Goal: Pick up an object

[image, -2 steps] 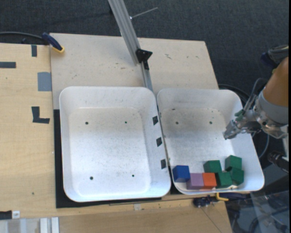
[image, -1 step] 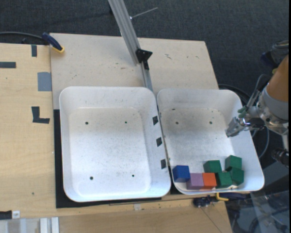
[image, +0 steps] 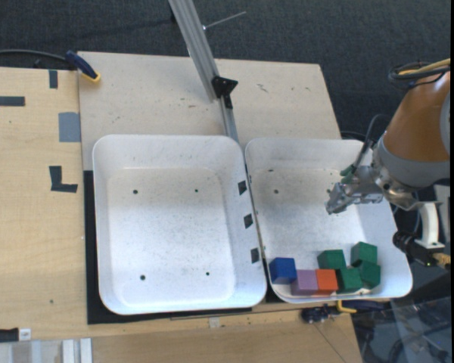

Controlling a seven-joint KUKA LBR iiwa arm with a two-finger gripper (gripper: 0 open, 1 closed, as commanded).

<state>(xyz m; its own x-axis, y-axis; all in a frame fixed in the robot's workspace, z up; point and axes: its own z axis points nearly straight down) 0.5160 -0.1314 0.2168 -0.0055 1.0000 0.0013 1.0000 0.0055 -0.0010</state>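
The gripper (image: pixel 339 201) hangs over the right bin (image: pixel 303 157) toward its 3 o'clock side; whether it is open or closed I cannot tell. The blocks (image: pixel 329 271) cluster at the bin's 5 o'clock corner, apart from it.

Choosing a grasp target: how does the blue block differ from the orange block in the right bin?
The blue cube-shaped block sits leftmost, at the row's end; the small orange block sits between the purple block and green blocks. Blue looks slightly larger. Both rest near the right white bin's near wall.
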